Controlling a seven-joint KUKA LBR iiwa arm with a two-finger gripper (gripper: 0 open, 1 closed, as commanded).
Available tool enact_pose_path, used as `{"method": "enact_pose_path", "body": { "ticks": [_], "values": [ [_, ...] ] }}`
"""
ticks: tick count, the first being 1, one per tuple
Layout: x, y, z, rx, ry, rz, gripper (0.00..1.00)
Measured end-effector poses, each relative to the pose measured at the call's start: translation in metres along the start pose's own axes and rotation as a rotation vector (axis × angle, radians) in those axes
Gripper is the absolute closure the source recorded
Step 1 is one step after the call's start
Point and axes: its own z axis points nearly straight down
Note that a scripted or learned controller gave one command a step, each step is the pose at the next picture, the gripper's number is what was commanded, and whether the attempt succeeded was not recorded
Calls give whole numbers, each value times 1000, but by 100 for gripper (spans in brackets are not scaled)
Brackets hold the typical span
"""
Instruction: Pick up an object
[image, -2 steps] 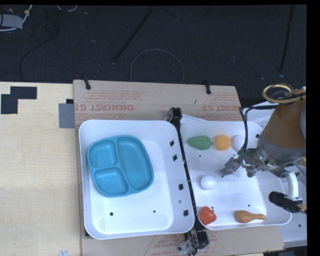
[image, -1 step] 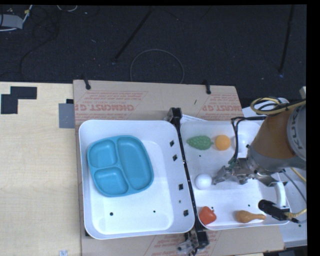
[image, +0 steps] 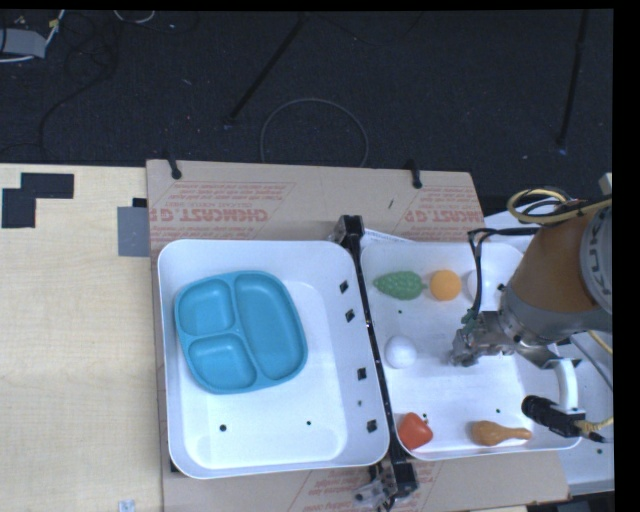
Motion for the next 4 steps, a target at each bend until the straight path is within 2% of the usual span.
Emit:
{"method": "enact_pose_path", "body": {
  "ticks": [2, 3, 4],
  "values": [
    [7, 2, -121, -10, -2, -9, 100],
    [7, 3, -150, -7, -2, -8, 100],
    [50, -4, -151, -2, 0, -10, 100]
  ]
}}
